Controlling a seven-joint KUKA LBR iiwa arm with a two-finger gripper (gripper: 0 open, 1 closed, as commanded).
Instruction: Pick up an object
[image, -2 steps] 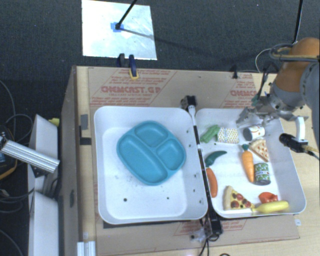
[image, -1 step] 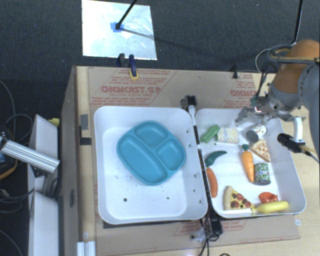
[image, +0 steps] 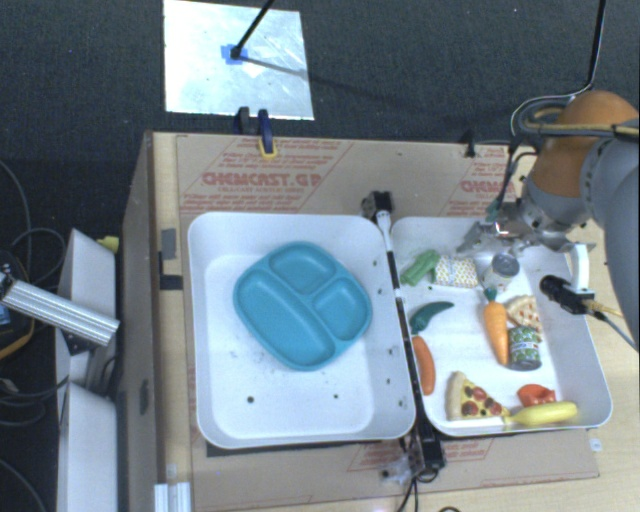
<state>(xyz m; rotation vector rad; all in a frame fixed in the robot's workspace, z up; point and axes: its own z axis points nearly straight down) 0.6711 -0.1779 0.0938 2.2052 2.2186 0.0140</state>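
From the camera above, the gripper (image: 492, 290) is hanging low over the right bin (image: 597, 385) with its tip just beside the top of the carrot (image: 496, 332), likely lining up on it, while the can (image: 524, 346) and pizza slice (image: 472, 397) are lying further below and the blue plate (image: 302, 303) is sitting well off to the left. The wrist is covering the fingers, so I cannot tell whether they are spread or closed, or touching the carrot
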